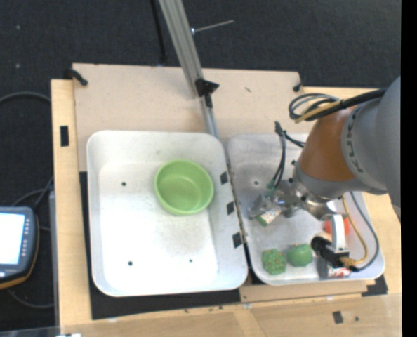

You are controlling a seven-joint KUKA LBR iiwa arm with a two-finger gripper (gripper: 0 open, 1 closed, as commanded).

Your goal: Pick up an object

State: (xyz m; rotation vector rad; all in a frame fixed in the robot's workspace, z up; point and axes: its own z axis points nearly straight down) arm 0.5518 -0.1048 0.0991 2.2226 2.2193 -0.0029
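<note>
Left bin (110, 258): one green bowl (184, 187), upright, near centre, well apart from the gripper. No risk from here unless retargeted; wide rim, likely to slip from a narrow grasp.

Right bin (249, 156): small pale object (267, 217) just beside the dividing wall, directly below the gripper (276, 203). Contact not discernible. Jaw state: cannot tell. Risks, as judged:
- Off-centre descent, pushing the object against the wall instead of capturing it.
- Closing on air and lifting with nothing.
- Wall contact on a leftward approach.

Near edge of the right bin: green block (274, 260) and green ball (300, 254), side by side, apart from the gripper. Ball liable to roll if nudged.

Arm (338, 153): entering from the right, wrist turned down and leftward into the right bin, cables looped above, hanging low over the bin floor.
</note>
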